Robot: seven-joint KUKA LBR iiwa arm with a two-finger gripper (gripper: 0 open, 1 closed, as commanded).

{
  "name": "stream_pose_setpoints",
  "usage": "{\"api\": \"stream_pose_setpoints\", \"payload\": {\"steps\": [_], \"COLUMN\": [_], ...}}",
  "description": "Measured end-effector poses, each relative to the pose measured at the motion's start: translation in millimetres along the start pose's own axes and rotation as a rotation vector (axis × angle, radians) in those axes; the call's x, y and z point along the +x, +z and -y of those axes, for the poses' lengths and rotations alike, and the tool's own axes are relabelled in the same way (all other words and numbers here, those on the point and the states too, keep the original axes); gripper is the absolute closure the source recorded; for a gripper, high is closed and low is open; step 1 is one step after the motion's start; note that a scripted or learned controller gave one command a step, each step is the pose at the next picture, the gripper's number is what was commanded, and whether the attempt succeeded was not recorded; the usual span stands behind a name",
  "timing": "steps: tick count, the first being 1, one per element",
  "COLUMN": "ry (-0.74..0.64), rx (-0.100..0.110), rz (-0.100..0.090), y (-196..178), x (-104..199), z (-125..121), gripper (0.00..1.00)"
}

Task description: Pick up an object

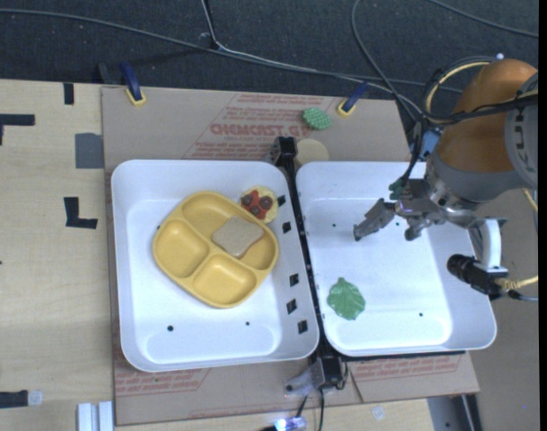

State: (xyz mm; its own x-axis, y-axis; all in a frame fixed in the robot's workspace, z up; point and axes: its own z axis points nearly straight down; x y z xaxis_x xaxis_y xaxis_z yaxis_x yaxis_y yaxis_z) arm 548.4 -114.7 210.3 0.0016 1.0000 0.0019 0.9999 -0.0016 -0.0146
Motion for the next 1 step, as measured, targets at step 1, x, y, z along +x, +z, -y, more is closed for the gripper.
{"api": "stream_pose_setpoints", "payload": {"steps": [1], "ry": [-0.003], "rx": [-0.013], "rz": [0.002], "y": [-6.9], "x": [0.3], "z": [-2.7], "gripper": [0.00]}}
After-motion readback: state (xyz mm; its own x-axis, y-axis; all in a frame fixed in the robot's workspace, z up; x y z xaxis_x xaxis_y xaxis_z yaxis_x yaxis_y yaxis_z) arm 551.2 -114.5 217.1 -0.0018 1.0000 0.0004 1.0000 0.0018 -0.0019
